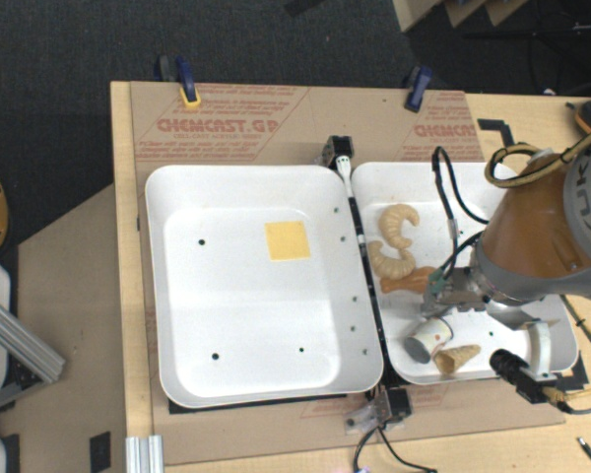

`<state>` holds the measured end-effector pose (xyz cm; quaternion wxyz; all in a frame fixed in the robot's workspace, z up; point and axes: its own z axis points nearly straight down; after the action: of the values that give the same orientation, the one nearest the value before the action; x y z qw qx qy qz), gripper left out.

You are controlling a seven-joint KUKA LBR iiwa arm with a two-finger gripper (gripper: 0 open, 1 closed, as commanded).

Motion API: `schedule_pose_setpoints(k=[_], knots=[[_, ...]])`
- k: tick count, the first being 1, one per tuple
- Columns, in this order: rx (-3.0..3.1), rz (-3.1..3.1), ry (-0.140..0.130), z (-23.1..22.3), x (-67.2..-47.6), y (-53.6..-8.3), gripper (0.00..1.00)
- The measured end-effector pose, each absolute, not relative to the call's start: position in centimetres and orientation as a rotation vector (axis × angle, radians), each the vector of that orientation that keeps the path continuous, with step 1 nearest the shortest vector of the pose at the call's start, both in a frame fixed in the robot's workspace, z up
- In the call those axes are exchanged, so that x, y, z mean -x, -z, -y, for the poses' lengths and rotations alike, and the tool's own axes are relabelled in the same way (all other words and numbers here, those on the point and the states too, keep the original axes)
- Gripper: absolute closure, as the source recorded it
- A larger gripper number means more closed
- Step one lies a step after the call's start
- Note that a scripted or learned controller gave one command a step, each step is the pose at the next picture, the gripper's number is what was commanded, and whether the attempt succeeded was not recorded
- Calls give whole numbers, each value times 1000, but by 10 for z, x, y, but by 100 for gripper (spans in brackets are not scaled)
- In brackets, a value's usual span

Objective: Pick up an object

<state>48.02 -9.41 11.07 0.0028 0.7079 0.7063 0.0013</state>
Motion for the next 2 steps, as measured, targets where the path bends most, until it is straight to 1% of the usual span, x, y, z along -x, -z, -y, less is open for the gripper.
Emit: schedule_pose_setpoints(k=[1, 2], knots=[[-2207, -2224, -12, 45, -532, -190, 100], [-2228, -2222, 4, 70, -485, -185, 100]])
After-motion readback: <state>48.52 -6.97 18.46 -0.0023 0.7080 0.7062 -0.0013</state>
